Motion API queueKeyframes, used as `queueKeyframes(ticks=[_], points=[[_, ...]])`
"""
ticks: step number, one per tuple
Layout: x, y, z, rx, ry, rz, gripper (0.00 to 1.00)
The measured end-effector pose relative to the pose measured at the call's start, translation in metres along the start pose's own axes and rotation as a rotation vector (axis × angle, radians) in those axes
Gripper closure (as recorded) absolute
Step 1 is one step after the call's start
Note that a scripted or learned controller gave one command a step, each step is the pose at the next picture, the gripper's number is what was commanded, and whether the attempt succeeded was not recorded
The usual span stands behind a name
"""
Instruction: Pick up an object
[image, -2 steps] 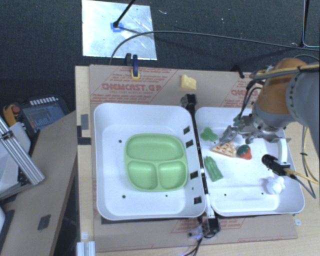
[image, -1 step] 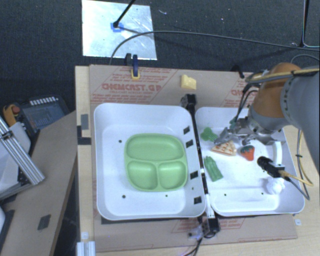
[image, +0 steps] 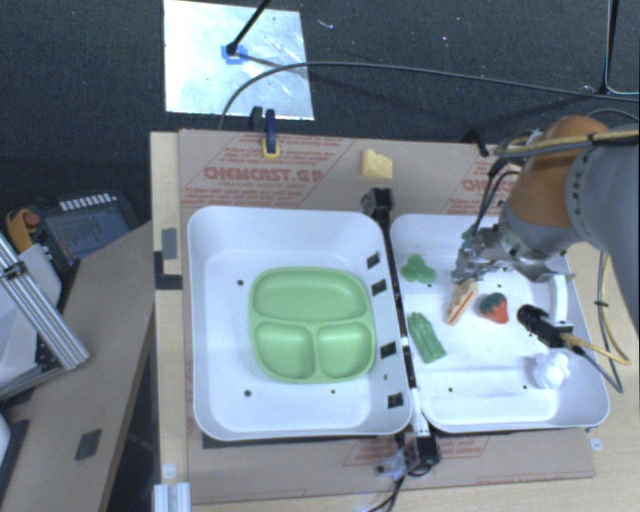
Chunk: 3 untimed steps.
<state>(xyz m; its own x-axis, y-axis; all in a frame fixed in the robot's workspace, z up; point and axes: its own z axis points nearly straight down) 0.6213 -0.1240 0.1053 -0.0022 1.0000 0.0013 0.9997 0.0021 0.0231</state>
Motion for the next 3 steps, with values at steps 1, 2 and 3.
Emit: queueKeyframes(ticks=[1,2,3], points=[[0.001,0.000,-0.064,0.016,-0.003,-0.002,1.00],[0.001,0.002,-0.098,0.018,-0.002,-0.003,1.00],[0.056,-0.012,-0.113,0.021,0.001,-0.007,1.00]])
